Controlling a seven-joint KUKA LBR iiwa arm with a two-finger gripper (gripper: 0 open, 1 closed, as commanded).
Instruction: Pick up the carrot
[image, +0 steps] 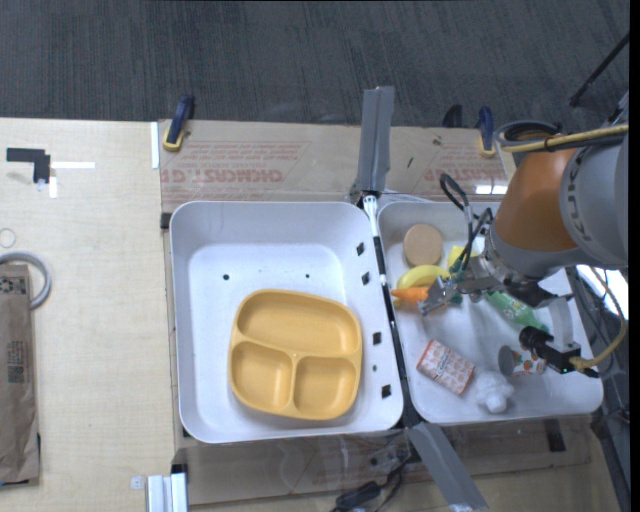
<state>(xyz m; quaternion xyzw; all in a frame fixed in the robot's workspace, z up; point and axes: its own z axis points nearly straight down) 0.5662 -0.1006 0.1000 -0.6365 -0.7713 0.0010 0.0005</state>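
- Arm (560, 210) reaches into the right bin (560, 400).
- End effector (437, 297) is low, just beside the carrot (408, 295); I cannot tell its state.
- Carrot lies by the bin's left wall, under a banana (422, 275); the lift seems not yet done.

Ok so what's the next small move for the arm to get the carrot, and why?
Probably a short nudge toward the left bin wall, then down. The end effector sits at the right end of the carrot, which lies below the banana, not clearly between the fingers. I can't tell whether it has a grip.
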